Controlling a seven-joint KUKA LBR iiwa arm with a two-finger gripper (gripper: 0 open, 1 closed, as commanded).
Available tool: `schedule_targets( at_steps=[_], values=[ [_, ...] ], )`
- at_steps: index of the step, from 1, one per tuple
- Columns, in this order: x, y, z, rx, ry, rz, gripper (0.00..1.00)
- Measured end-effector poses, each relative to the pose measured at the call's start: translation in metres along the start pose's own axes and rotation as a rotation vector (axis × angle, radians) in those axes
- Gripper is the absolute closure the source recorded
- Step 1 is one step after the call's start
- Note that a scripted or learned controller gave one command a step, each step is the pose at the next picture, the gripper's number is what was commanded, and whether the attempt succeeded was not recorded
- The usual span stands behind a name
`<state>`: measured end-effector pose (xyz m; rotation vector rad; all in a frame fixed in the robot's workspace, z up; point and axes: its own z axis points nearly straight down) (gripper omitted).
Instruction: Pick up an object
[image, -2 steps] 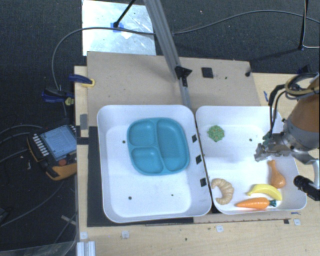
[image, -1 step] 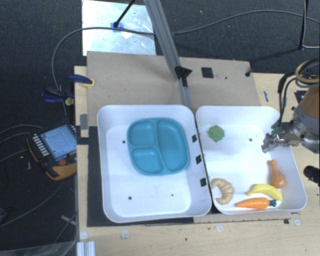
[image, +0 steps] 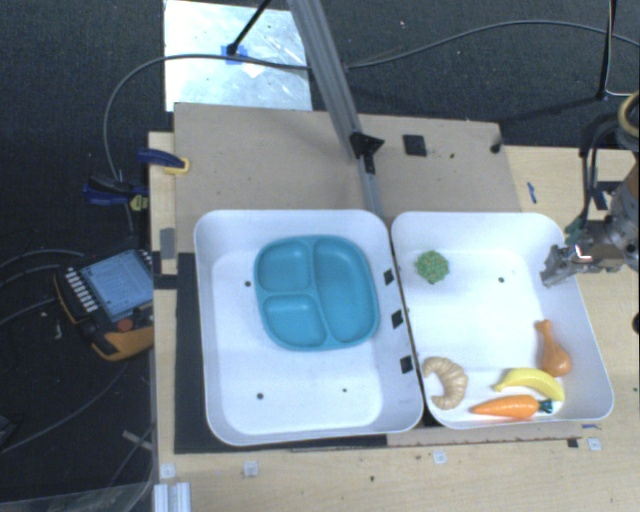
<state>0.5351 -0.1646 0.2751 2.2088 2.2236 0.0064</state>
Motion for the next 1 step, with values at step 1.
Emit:
schedule_targets(
  at_steps=[1],
  values=[
    [0.0438, 0.0019, 0.0050, 0.006, 0.003, -0.003, 1.00]
  ],
)
